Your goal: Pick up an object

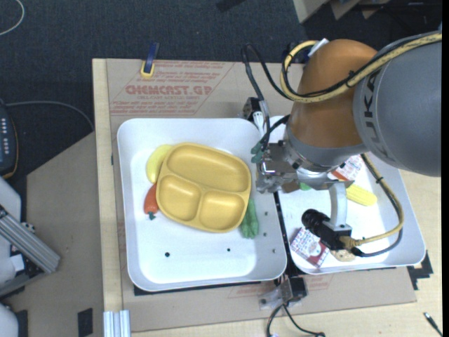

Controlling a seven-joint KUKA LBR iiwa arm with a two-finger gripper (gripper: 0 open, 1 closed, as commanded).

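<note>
From where I stand, the arm comes in from the right and its tool hangs over the wall where the left bin and the right bin meet. The wrist covers it from above, so I cannot tell whether the tool is open or closed, and I see nothing gripped in it.

Nearest to the tool is a green leafy piece, just beside it and a little toward the front of the table, in the left bin. Its long axis runs front to back, with its far end pointing up at the tool.

Just beyond that, on the side away from the arm, lies a yellow plate with three compartments, hollow side up. Its long axis runs across the bin, tilted so the end near the tool sits a little closer to the front. The green piece touches its near corner.

Well apart from the tool, past the plate, an orange-red piece lies along the plate's far edge, front to back. A yellow piece pokes out from under the plate's far back corner.

On the arm's side of the tool, in the right bin, a ridged yellow piece lies crosswise, and a red-and-white packet sits nearer the front.
</note>
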